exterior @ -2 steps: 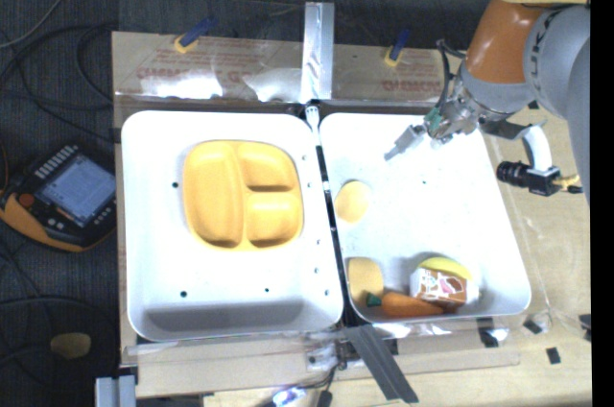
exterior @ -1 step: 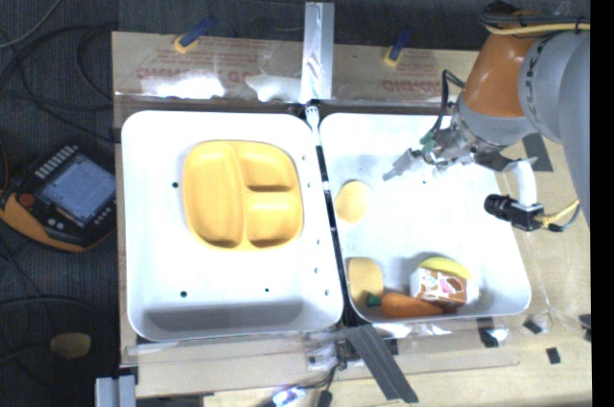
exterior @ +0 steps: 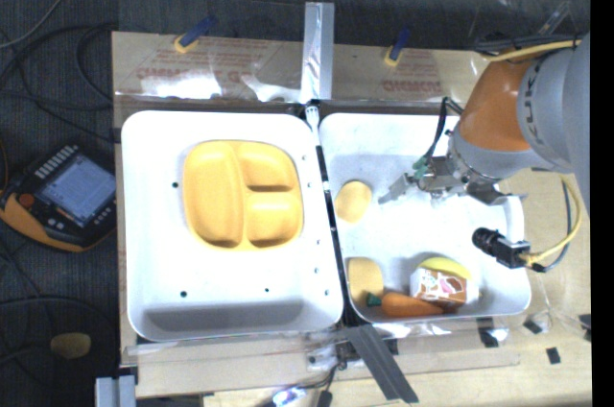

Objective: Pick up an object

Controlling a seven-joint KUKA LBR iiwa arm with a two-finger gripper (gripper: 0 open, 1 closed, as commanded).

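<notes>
Arm is reaching into the right bin (exterior: 513,203); gripper (exterior: 395,192) is hanging just right of the yellow ball (exterior: 353,201), not touching it. Can't tell the finger state. Carrot (exterior: 411,304), carton (exterior: 439,284) and a second yellow piece (exterior: 364,275) are lying below the ball, along the bin's near wall. Yellow tray (exterior: 242,194) is sitting left of the ball, in the left bin (exterior: 153,299).

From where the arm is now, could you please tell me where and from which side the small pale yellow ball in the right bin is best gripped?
Grip the small pale yellow ball across its middle, coming straight down from above. It is round, so any pinch direction should work, but it lies close to the right bin's left wall; closing along that wall probably leaves more finger room. The gripper hovers just right of it.
</notes>
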